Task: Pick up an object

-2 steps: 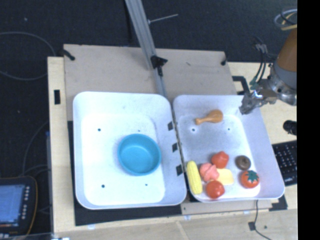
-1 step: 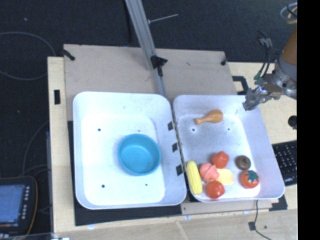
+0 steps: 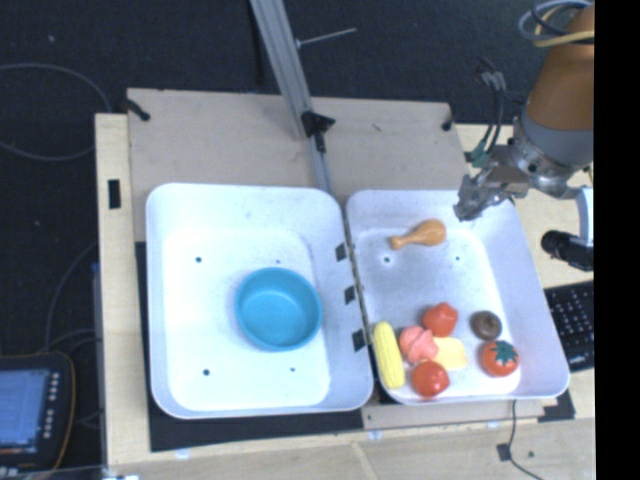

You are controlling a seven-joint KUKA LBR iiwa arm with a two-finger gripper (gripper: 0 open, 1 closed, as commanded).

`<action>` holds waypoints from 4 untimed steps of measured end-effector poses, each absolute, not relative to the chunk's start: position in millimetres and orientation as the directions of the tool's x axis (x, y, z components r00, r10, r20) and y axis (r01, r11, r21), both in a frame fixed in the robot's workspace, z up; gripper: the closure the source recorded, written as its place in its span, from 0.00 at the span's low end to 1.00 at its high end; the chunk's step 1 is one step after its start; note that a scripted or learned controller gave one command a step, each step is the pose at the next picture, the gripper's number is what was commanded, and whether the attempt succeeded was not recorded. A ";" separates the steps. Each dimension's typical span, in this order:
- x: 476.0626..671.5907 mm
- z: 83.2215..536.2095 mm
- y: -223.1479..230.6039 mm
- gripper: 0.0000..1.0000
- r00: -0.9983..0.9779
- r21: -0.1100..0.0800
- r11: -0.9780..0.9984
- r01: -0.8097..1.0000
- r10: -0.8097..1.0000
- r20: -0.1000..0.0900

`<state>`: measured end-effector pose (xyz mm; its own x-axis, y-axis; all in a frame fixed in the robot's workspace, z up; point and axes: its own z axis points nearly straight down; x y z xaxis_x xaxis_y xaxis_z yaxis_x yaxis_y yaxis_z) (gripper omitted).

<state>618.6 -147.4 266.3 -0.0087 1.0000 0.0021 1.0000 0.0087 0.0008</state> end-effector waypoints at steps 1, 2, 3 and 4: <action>627.7 252.5 -89.9 1.00 -0.009 -0.002 0.009 1.000 1.000 0.002; 632.4 239.2 -36.3 1.00 -0.008 -0.005 0.008 1.000 1.000 0.002; 640.5 251.2 17.0 1.00 -0.010 0.000 0.010 1.000 1.000 0.003; 643.5 255.4 72.1 1.00 -0.010 0.000 0.010 1.000 1.000 0.002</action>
